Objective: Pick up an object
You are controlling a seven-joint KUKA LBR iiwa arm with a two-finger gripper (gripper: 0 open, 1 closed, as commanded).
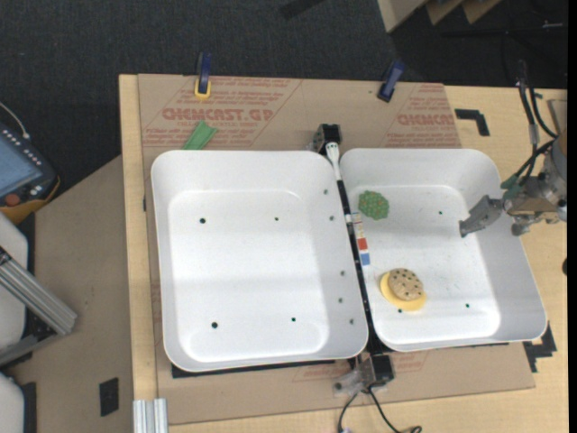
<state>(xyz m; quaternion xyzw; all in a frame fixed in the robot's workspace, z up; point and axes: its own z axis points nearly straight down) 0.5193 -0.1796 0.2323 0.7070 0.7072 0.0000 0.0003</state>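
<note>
Worktop (261, 106): two white bins. Left bin (180, 242): no contents. Right bin (451, 170): one green leafy item (373, 206), one yellow cookie (402, 289). Tool (491, 215) over right rim; finger state cannot be told.

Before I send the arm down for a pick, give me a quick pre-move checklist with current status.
1. Targets in right bin: green lump and yellow spotted disc both there: ok.
2. The two targets apart from each other: ok.
3. End effector above a target: not ok, it sits at the bin's right edge.
4. End effector carrying nothing: ok.
5. Finger opening: cannot tell.
</note>
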